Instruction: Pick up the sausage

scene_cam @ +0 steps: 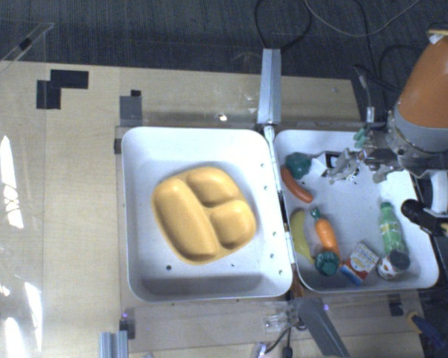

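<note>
A yellow tray [201, 213] sat in the left bin [138, 274]. The sausage [296, 186] lay at the right bin's [425, 274] left wall, a carrot [326, 235] below it. Right of it the claw [349, 164] hovered empty; whether open or closed, I could not tell.

Two white bins, arm at the right.
The sausage [296, 186] lies by the right bin's [425, 278] left wall; the gripper [342, 168] hovers right of it.
</note>
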### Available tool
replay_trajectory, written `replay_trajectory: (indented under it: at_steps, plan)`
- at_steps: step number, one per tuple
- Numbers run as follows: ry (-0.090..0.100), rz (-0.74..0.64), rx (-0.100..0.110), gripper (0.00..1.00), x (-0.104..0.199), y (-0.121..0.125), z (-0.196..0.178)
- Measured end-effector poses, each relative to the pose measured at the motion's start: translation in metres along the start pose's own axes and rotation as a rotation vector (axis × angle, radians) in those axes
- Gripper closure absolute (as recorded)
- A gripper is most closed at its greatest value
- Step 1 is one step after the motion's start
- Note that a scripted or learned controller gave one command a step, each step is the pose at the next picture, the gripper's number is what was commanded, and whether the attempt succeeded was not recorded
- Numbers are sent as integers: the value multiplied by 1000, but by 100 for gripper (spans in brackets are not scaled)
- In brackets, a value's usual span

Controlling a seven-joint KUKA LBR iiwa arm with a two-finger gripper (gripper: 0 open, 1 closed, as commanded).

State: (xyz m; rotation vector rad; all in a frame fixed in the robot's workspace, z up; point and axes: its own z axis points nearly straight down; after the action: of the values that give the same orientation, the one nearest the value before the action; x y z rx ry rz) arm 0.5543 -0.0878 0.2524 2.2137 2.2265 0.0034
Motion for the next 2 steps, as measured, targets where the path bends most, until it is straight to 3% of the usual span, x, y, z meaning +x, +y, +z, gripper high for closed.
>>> replay_trajectory:
  at_steps: [1, 2]
  plan:
    - [0, -8, 0, 0, 39, 48, 68]
    - [0, 51, 0, 0, 5, 21, 159]
